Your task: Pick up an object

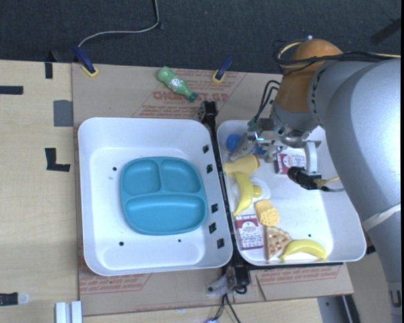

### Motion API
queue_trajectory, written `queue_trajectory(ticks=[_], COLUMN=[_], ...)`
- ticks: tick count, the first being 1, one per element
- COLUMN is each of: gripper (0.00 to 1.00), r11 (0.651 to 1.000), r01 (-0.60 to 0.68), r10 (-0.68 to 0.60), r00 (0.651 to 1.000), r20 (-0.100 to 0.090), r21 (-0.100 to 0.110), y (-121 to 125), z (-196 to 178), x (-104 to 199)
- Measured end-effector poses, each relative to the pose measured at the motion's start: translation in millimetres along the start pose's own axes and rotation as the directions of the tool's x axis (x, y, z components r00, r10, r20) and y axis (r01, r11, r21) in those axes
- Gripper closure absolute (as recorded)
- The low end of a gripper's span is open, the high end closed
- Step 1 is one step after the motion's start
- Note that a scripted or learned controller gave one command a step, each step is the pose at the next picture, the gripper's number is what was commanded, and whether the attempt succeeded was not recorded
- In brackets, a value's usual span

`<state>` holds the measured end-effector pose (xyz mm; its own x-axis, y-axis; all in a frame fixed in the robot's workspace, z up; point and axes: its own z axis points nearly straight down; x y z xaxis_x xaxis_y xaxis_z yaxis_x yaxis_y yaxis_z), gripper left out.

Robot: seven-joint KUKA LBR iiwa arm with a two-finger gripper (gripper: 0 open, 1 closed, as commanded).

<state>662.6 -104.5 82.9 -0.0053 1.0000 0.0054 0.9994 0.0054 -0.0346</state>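
My gripper (258,142) is down in the far left part of the right bin (337,229), under the orange wrist band. It hangs just right of a small blue object (234,142) and above a long yellow toy (246,180). A red and white carton (291,161) lies just right of it. Toward the near side lie a yellow corn piece (267,214), a red box (249,233), a pizza slice (276,242) and a banana (303,249).
The left bin (97,153) holds a blue divided plate (163,195). A green bottle (177,84) lies on the cardboard behind the bins. The big grey arm covers the right bin's far right side.
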Motion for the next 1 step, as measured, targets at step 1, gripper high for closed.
queue_trajectory(ticks=[1], gripper=[0.0], r11=[1.0], r01=[-0.003], r10=[0.003], r00=[1.0], r20=[0.005], r21=[-0.001], y=[-0.4], z=[0.0], x=[2.0])
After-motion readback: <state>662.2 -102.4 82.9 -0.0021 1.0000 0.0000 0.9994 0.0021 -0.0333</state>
